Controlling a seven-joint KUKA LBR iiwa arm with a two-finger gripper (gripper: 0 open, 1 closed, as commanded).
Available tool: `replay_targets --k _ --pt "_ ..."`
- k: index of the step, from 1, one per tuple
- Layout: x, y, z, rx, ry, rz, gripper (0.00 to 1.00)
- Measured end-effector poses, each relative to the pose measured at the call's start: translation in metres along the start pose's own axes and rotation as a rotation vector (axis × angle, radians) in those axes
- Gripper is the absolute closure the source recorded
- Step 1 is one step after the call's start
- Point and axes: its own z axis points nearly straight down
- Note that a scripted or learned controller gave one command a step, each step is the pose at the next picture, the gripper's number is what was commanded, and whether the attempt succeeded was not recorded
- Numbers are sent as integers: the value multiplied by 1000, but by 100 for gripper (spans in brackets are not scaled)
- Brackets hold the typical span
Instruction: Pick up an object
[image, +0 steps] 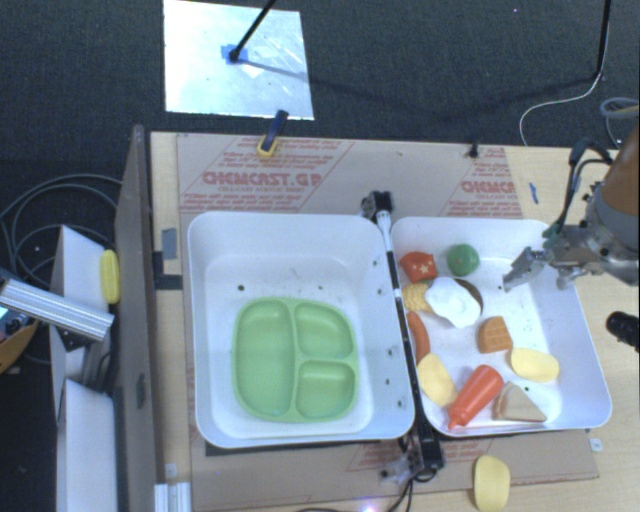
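Hovering apparently empty, tool (545, 268) sits over right bin's (590, 345) bare far-right edge

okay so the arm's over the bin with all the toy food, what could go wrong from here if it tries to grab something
Crowding is the main risk: the carrot, the yellow piece and the wedge lie close together, so the gripper may nudge neighbours or close on two at once. The green ball could roll away when touched. Items near the bin wall, like the yellow lemon shape, leave little room.

place: robotics lab | evidence: cardboard-topped bench (300, 165), loose cables (40, 215), toy food bins (590, 390)
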Motion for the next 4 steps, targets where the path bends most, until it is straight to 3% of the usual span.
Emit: replay_targets --k 1,2,3,4 --pt "15 -3 139 8 3 1 0" --pt "13 0 121 -2 -1 1 100" --pt "13 0 122 -1 0 1 0" --pt "33 -31 136 4 2 3 0"
